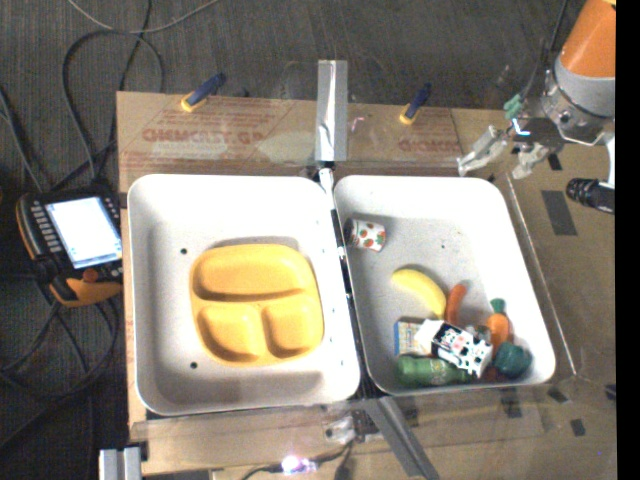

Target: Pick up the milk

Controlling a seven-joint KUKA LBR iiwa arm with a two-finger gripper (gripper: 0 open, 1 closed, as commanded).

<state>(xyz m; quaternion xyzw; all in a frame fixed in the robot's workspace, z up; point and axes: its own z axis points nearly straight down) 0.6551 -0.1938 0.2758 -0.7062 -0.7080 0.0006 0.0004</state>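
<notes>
The brown cardboard-covered desk (250,133) carries two shallow white plastic bins side by side; the left white bin (150,228) holds a yellow moulded tray with three compartments (258,300), and the right white bin (500,228) holds all the small things; the grey arm with its orange band (592,43) sits high at the upper right, beyond that bin's far corner, so the step in hand reads as the approach, with nothing yet reached; the claw (505,148) hangs over the desk just outside the bin's far right corner, its pale fingers spread apart and nothing between them; the milk, a small white carton with black cow patches (460,346), lies tilted in the near right part of the right bin, well apart from the claw; it is crowded, touching or overlapping a dark green bottle-shaped toy (428,370) at its near side, a blue-and-yellow box (408,334) to its left, and an orange carrot-like toy (456,301) just behind; a yellow banana (420,289) lies a little farther back, and a small white strawberry-printed cup (368,234) stands near the dividing wall; the next move, I judge, calls for carrying the claw down and toward the near corner, centring over the carton, and turning the fingers to straddle its narrower faces without catching its neighbours.
</notes>
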